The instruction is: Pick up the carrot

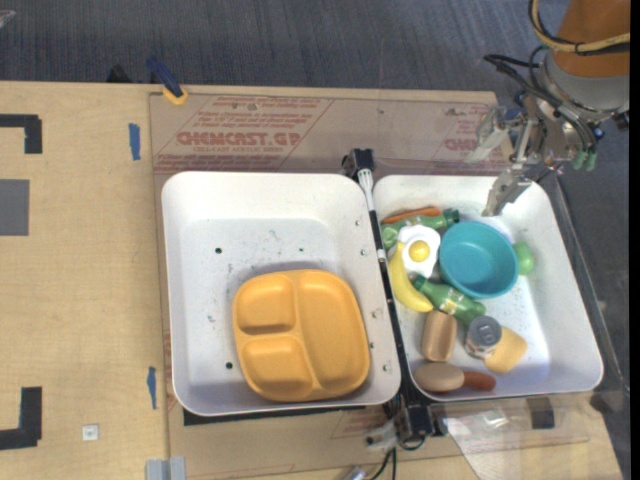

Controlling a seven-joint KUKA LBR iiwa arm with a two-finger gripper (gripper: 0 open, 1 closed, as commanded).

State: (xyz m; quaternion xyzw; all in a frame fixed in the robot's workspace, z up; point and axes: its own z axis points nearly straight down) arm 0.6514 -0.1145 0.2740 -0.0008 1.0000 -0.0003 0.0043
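The carrot (410, 213) is a thin orange stick with a green top. It lies at the back left of the right bin (572, 298), just behind a fried egg toy (418, 249) and beside the teal bowl (478, 258). My gripper (505, 190) hangs over the back right corner of that bin, well to the right of the carrot and above it, with nothing seen in it. The orange-banded wrist (592, 18) rises from it at the top right.
The right bin is crowded: a banana (403, 284), a green vegetable (448, 299), a brown cylinder (437, 335), a small can (483, 334), a yellow cup (508, 350), a brown lump (440, 376). A yellow divided plate (300, 333) lies in the left bin (200, 228).
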